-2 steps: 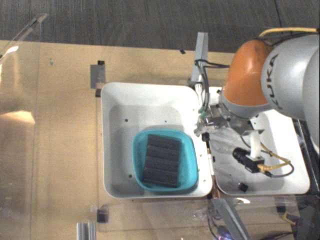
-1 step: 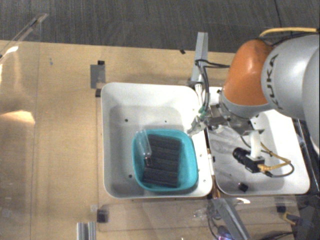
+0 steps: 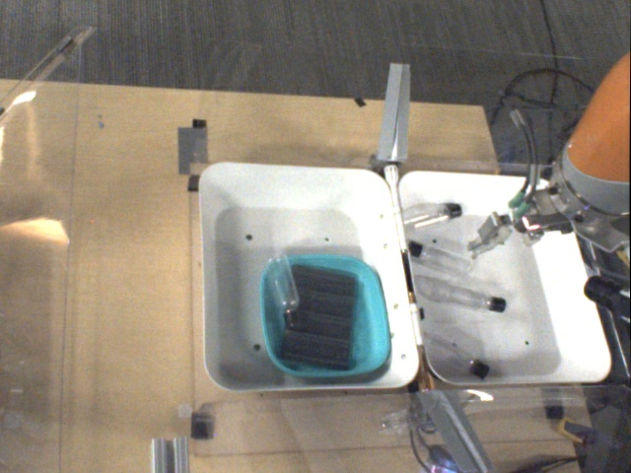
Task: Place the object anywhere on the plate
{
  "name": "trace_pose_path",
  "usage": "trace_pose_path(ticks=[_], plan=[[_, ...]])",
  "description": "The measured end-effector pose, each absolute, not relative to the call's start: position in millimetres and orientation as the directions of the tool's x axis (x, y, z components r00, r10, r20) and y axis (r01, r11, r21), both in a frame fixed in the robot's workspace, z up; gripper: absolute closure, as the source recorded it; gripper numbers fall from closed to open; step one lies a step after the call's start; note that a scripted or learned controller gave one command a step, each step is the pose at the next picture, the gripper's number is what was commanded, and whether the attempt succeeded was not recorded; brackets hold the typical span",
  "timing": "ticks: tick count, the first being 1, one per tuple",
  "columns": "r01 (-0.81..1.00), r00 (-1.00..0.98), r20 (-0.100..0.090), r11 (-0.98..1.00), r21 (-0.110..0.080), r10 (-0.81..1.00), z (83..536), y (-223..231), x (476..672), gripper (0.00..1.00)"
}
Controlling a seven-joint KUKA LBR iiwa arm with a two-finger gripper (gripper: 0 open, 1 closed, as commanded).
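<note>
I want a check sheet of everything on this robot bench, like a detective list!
Surface: wooden bench bearing two white bins, left bin and right bin, side by side.
Job's things: teal plate in the left bin, with a dark ridged insert; a clear tube lies on its left edge.
Clutter: several clear tubes with black caps loose in the right bin.
Grippers: pincer over the right bin's upper part; open or shut cannot be told.
Cables: black cables behind the arm, top right.
Surroundings: grey carpet beyond the bench.

tube [image 3: 284,286] and dark blocks [image 3: 320,316] crowd plate [image 3: 373,304].
</note>
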State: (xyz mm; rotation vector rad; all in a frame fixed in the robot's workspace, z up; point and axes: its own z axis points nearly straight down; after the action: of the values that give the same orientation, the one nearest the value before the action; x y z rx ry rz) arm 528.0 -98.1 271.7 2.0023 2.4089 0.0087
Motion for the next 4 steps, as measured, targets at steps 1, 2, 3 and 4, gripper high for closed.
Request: trace_pose_path(ticks=[1, 2, 3, 4], plan=[[0.972, -0.237, -0.008, 0.237, 0.012, 0.972, 393.1, -182.6, 489.1, 0.00], [0.970, -0.243, -0.015, 0.243, 0.021, 0.970, 405.8, -181.8, 492.0, 1.00], [0.858, -0.513, -0.012, 0.513, 0.010, 0.858, 434.1, -205.6, 526.3, 1.00], [0.785, -0.620, -0.006, 0.620, 0.005, 0.785, 313.6, -181.0, 577.7, 1.00]])
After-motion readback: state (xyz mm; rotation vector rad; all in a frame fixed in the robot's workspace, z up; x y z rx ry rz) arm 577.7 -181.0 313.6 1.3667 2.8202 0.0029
